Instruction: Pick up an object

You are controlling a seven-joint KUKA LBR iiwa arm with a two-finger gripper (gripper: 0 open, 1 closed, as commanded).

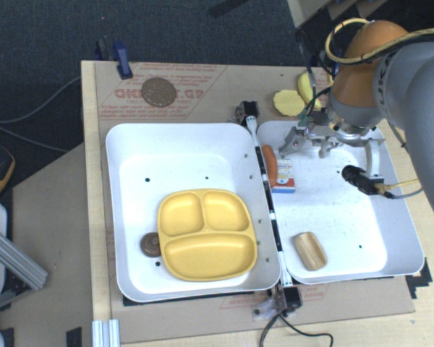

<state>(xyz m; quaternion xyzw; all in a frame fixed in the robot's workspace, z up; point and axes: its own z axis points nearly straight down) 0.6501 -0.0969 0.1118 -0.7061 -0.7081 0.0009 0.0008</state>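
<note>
We see the hand [312, 139] low over the far end of the right bin [390, 262], its metal parts spread just above the white floor. Whether it is released or clenched we cannot tell from this slanted view, and nothing shows in its grip, so we judge the pick not yet made.

The things we could take lie well apart. An orange hot dog [270, 162] rests along the right bin's left wall, with a small colourful card [283, 181] just beside it on the near side. A tan bread-like block [310, 251] lies toward the near left of that bin. The hot dog is the nearest of these to the hand, a little to its left and nearer to us.

In the left bin [126, 215] a yellow divided tray [205, 233] takes the middle, and a small brown disc [151, 245] touches its left edge. On the bench [94, 157], beyond the right bin, sits a yellow shape [289, 102] we cannot identify.

So what is left is nearly everything: settling on one object, closing on it, and lifting it clear.
</note>
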